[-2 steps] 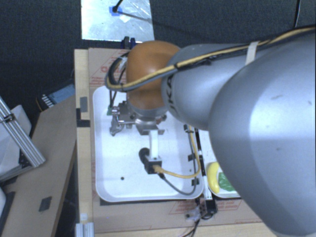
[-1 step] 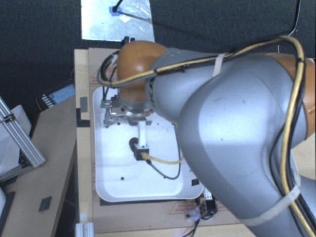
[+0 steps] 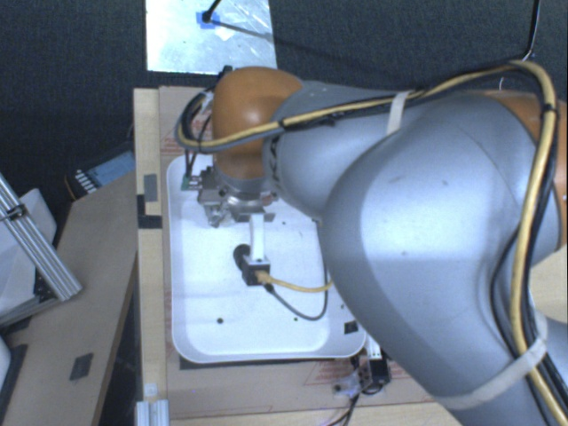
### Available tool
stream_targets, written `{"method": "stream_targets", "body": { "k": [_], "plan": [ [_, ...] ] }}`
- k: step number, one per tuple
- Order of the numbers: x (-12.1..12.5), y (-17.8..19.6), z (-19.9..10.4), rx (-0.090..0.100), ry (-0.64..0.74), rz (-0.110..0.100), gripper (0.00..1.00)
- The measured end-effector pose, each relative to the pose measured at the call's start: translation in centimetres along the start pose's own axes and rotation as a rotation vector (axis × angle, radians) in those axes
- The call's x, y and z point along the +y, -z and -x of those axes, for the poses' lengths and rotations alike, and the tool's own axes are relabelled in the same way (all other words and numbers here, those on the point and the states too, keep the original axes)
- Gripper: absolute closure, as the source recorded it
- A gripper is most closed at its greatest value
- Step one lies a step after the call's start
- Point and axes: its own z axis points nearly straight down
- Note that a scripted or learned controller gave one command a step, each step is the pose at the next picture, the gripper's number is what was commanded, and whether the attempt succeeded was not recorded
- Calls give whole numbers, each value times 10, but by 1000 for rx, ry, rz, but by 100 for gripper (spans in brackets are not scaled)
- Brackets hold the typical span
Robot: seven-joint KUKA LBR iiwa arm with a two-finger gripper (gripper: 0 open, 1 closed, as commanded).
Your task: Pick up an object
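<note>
Camera view: claw (image 3: 234, 213) over white bin (image 3: 209, 331), can't tell if spread or pressed together.

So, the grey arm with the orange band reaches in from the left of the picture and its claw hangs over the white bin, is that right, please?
Not quite. The camera view shows the arm reaching in from the right of the picture, not the left. The rest holds: it is grey with an orange band, and its claw hangs over the white bin.
</note>
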Motion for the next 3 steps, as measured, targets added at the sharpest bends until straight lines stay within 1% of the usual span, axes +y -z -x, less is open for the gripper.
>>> {"method": "stream_targets", "body": {
  "k": [1, 2, 3],
  "plan": [
    [40, 31, 0, 0, 4, 5, 100],
    [48, 249, -1, 4, 5, 19, 100],
    [46, 247, 0, -1, 6, 1, 100]
  ]
}}
